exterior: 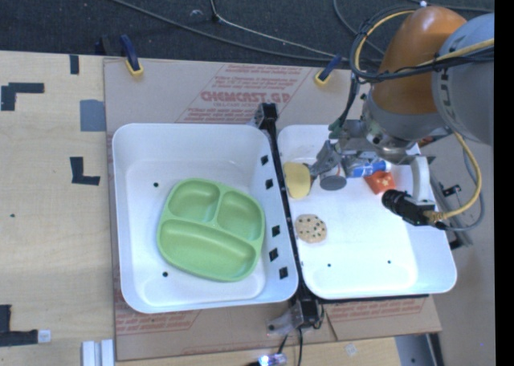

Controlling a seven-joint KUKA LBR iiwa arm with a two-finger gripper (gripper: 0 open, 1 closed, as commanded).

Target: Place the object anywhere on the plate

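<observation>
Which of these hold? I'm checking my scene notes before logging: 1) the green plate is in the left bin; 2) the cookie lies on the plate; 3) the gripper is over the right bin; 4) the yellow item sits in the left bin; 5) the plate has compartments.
1) True: the plate lies in the left bin.
2) False: the cookie lies on the floor of the right bin, apart from the plate.
3) True: the gripper hangs over the right bin, near its far left part.
4) False: the yellow item is in the right bin, close to the divider between the bins.
5) True: the plate is split into three compartments.
</observation>
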